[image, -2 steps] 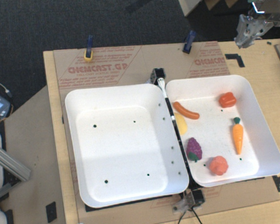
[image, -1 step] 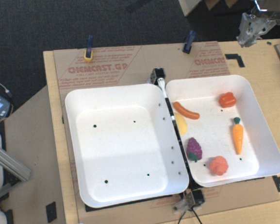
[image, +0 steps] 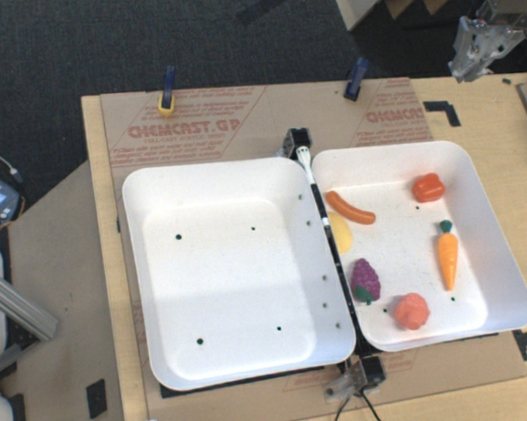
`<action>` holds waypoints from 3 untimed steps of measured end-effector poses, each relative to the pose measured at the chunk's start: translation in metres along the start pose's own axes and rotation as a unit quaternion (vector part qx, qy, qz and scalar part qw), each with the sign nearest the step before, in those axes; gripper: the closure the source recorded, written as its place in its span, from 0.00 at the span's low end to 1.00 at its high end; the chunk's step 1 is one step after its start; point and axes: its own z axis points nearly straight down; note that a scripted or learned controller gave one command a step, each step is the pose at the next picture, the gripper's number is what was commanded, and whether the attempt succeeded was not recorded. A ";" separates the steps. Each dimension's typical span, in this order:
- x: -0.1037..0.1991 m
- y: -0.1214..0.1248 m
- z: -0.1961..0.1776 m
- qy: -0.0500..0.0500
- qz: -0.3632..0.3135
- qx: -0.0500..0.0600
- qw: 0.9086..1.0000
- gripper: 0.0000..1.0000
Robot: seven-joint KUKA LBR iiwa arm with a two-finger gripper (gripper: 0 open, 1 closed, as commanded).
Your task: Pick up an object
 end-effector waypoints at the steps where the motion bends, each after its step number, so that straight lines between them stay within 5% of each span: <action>1: 0.000 0.001 -0.011 -0.001 0.000 -0.003 1.000 1.00; 3: 0.000 0.002 -0.032 -0.003 -0.001 -0.007 1.000 1.00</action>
